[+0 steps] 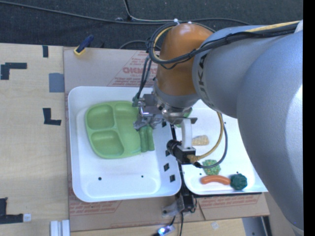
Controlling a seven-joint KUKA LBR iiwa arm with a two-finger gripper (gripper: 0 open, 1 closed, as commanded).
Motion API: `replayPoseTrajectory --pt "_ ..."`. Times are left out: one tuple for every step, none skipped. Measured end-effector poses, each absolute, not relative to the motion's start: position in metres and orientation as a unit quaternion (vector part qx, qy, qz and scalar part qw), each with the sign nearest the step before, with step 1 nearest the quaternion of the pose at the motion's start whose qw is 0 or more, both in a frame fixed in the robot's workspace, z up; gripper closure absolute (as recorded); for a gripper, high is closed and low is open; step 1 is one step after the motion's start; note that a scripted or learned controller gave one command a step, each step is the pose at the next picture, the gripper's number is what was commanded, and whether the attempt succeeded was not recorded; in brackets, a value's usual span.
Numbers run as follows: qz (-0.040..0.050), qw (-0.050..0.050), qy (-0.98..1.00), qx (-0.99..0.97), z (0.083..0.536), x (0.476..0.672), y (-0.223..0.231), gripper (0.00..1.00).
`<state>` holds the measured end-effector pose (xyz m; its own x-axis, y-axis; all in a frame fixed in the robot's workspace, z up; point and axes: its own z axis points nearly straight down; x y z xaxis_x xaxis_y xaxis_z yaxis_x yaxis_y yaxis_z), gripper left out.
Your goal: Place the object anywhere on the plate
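Camera view shows the grey arm with its orange band [179, 58] reaching over the seam between the two shallow white bins. Its two-finger gripper [145, 134] hangs above the right edge of the green, three-compartment plastic plate [110, 129], which lies in the left bin [118, 186]. A green, elongated object [146, 140] stands upright between the closed fingers — just over the plate's right rim. In the right bin [231, 132] lie an orange sausage-shaped piece [215, 180], a dark green lump [239, 181], a leafy green piece [211, 167] and a tan waffle-like piece [200, 141].
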<state>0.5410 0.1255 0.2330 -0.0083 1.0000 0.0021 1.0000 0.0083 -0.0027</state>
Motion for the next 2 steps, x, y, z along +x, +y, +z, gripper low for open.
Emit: replayPoseTrajectory --pt "0.0024 0.001 -0.707 -0.707 0.2146 0.5449 0.1159 1.00" --pt "0.0017 0.001 -0.708 -0.707 0.2156 0.5450 0.1162 0.00"
